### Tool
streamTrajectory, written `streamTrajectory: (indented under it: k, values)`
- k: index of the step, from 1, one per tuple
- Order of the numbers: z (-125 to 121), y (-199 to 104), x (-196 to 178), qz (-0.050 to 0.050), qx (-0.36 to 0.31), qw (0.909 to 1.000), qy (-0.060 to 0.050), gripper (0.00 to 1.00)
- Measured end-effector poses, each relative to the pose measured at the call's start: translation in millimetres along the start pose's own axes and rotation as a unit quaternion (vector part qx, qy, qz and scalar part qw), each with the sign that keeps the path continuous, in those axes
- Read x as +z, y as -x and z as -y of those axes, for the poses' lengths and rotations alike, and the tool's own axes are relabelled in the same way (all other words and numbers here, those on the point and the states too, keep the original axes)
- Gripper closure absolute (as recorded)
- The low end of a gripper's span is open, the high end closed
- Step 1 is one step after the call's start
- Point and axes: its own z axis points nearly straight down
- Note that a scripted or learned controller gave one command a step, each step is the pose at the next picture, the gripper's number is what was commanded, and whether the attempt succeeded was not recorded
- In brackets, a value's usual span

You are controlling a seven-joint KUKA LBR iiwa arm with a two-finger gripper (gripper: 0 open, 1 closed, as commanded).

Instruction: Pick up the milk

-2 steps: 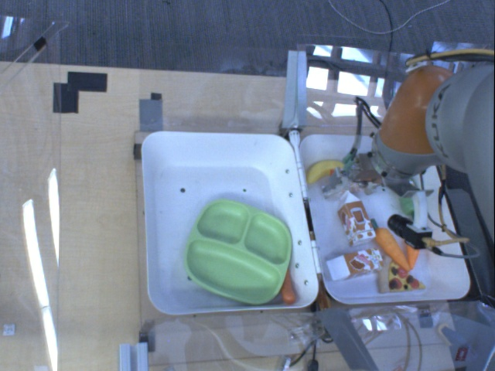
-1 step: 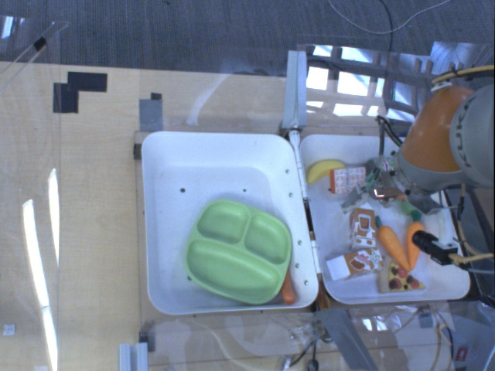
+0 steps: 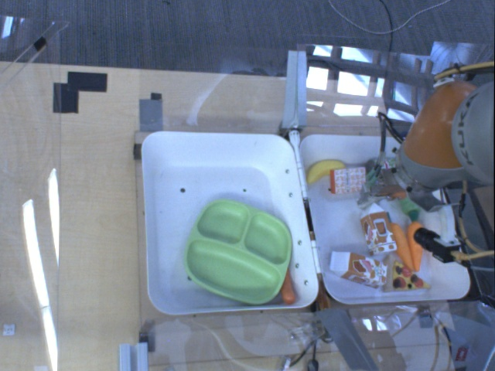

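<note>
A small white and orange-brown gabled carton, which I take for the milk, lies in the middle of the right bin. My gripper hangs over the bin's far right part. It is just beyond the carton's white top end and close to it. The grey arm with its orange band hides most of the gripper from above. Nothing shows between the fingers.
A red-and-white box and a banana lie left of the gripper. A carrot, a pizza slice and a brown-and-white box lie near the carton. The left bin holds a green divided plate and an orange piece.
</note>
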Motion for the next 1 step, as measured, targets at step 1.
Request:
streamTrajectory:
  k: [1]
  values:
    - [-0.2, -86.5, -101.7, -0.001, 0.045, 0.9990, -0.008, 1.00]
